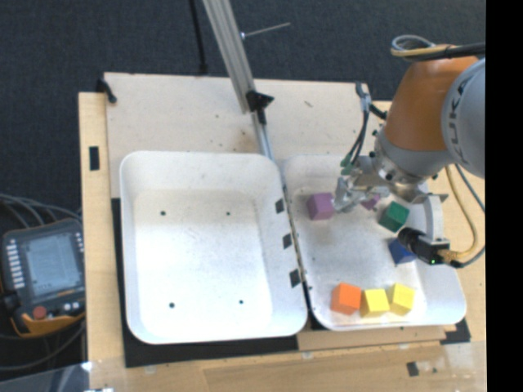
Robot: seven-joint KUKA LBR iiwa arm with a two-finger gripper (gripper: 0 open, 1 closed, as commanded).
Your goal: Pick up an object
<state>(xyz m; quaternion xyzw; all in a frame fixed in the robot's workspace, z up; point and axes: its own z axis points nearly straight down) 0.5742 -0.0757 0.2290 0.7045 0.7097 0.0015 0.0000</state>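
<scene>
One claw beside purple block; "KUKA" partly legible

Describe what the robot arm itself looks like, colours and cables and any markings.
The arm is bulky and rounded: a broad orange band, grey casing beside it bearing dark lettering. Thin cables, one yellowish, loop around the wrist. The gripper is small, metallic grey.

The arm comes in from the right edge, its grey shell giving way to the broad orange band above the wrist. From there it bends down and to the left — the wrist is tilted, cables looping beside it. The gripper hangs low at the end, its metal tip pointing down-left over the right bin.
</scene>
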